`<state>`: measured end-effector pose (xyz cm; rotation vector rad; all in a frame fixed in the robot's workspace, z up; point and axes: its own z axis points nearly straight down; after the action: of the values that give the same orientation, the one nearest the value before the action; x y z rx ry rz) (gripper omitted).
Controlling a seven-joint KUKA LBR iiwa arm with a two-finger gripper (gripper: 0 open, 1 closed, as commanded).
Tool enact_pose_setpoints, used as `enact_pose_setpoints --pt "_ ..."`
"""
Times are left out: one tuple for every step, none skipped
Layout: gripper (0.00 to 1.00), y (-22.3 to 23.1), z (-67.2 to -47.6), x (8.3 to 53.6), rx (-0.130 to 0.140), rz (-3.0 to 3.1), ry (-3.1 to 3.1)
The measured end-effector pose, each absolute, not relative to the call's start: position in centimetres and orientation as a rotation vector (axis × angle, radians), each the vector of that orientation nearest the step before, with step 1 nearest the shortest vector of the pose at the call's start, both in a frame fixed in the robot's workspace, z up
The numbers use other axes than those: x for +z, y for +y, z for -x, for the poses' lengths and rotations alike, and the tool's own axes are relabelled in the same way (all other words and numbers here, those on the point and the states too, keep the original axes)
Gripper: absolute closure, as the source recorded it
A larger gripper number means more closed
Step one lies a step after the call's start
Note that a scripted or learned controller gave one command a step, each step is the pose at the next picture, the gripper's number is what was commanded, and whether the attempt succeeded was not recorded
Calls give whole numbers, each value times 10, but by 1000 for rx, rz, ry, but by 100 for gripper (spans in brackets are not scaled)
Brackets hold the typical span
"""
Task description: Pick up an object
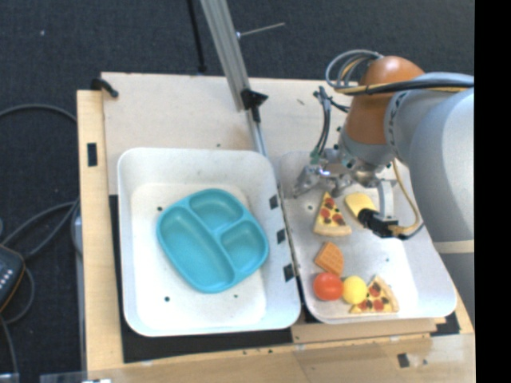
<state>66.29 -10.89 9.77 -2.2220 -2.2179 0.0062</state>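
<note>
The right bin [423, 282] holds several toy foods. A pizza slice [331, 216] lies near its back, beside a yellow piece [359, 206]. Further forward are an orange wedge [329, 258], a red tomato [326, 286], a yellow lemon [354, 290] and a second pizza slice [381, 298]. My gripper [322, 182] hangs over the bin's back left part, just behind the first pizza slice. It is open, its fingers spread, and nothing is between them.
A blue divided plate [211, 238] lies in the left bin [136, 294]. A slanted metal pole [231, 50] stands behind the bins. The grey arm [435, 158] covers the right bin's back right side, with cables [399, 222] looping beside the yellow piece.
</note>
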Motion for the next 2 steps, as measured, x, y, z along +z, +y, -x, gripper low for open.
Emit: enact_pose_setpoints --pt "100 -110 -665 113 -2 2231 -2217" --pt "100 -110 -672 159 -5 2225 -2226"
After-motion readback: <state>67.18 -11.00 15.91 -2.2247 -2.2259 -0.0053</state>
